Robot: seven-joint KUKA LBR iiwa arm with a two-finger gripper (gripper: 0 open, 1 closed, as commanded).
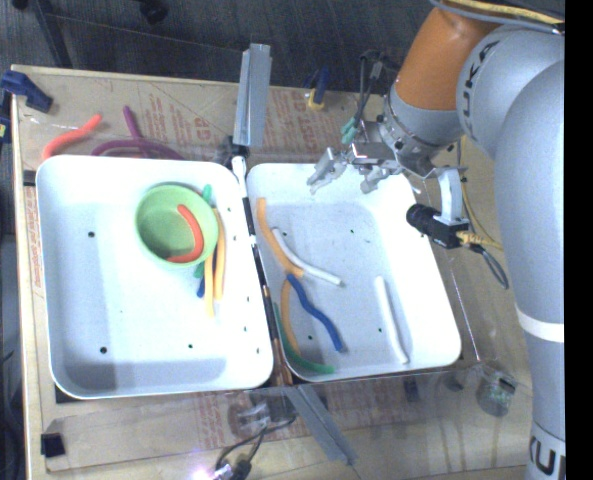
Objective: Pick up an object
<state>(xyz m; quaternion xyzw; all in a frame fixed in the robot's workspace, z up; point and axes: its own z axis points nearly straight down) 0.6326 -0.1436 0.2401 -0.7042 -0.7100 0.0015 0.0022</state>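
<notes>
My gripper (351, 174) hangs over the far edge of the right bin (416, 278), its two fingers spread apart with nothing between them. Below it in that bin lie a white stick (311, 269), an orange strip (266, 223), a blue wavy strip (314, 314), a green-and-orange curved strip (298, 353) and a white bar (392, 318). The left bin (96, 308) holds a green bowl (176, 223) with a red-orange strip (192, 230) curled inside, and yellow, blue and green sticks (216, 263) beside it.
A grey divider bar (252, 93) stands between the bins at the back. Orange and purple cords (106, 138) lie on the bench behind the left bin. A blue clamp (26, 90) sits at the far left corner. The arm's bulk occupies the right side.
</notes>
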